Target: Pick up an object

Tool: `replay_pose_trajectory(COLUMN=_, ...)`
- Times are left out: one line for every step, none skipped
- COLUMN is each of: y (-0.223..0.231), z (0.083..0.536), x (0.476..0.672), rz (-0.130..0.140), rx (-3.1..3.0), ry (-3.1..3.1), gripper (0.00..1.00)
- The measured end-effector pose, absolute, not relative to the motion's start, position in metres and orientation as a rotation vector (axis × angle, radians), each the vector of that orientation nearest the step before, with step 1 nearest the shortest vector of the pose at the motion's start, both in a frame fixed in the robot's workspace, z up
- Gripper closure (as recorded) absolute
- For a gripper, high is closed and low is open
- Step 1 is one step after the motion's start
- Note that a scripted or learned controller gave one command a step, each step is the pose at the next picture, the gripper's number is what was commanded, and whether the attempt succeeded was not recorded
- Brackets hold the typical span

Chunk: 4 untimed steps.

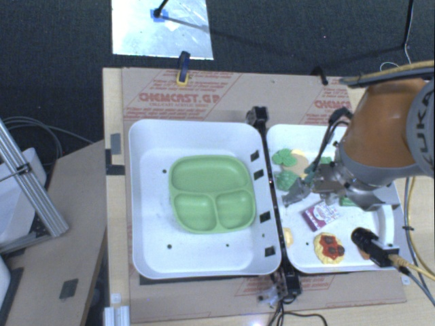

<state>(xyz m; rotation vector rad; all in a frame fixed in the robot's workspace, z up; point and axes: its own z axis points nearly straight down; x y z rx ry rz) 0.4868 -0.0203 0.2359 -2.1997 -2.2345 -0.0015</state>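
Now | bins: 2 | green tray: 1 | gripper: grip state cannot be told

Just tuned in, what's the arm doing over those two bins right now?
The arm reaches in over the right bin, with its gripper low among the small items there, next to a green toy piece. Nothing can be seen between its fingers, so no pick is confirmed. A maroon packet and a pizza-slice toy lie nearer the front. The left bin holds a green divided plate.
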Motion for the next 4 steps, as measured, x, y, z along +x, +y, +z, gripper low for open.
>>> replay_pose_trajectory(y=0.103, z=0.183, x=0.485, rz=-0.001, rx=-2.199, ry=-2.236, gripper=0.0)
replay_pose_trajectory(y=0.052, z=0.319, x=0.488, rz=-0.017, rx=-2.228, ry=-2.229, gripper=0.0)
replay_pose_trajectory(y=0.114, z=0.228, x=0.485, rz=0.007, rx=-2.207, ry=-2.228, gripper=0.0)
replay_pose_trajectory(y=0.033, z=0.224, x=0.527, rz=0.0, rx=-2.232, ry=-2.218, gripper=0.0)
